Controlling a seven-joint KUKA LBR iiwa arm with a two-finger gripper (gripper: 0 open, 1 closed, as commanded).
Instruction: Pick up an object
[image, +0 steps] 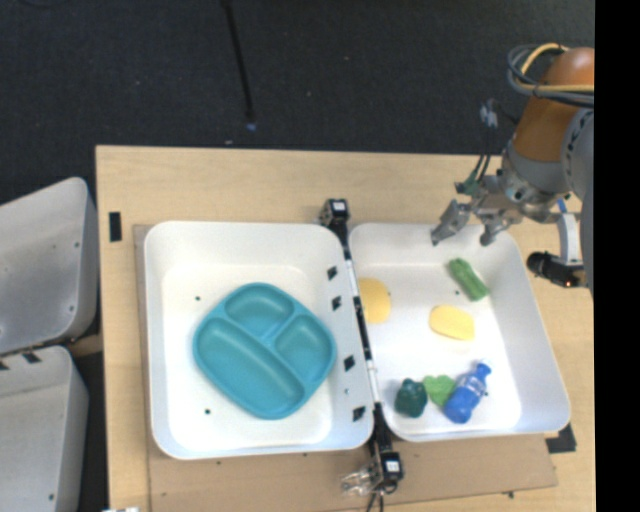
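While the grey two-finger gripper (466, 230) hangs at the upper right of the frame, its fingers (441, 232) are spread apart and hold nothing, above the right white bin's (540, 330) far edge. Just below lies a small green cylindrical object (467, 279).

A teal divided tray (264, 348) lies in the left white bin (160, 300).
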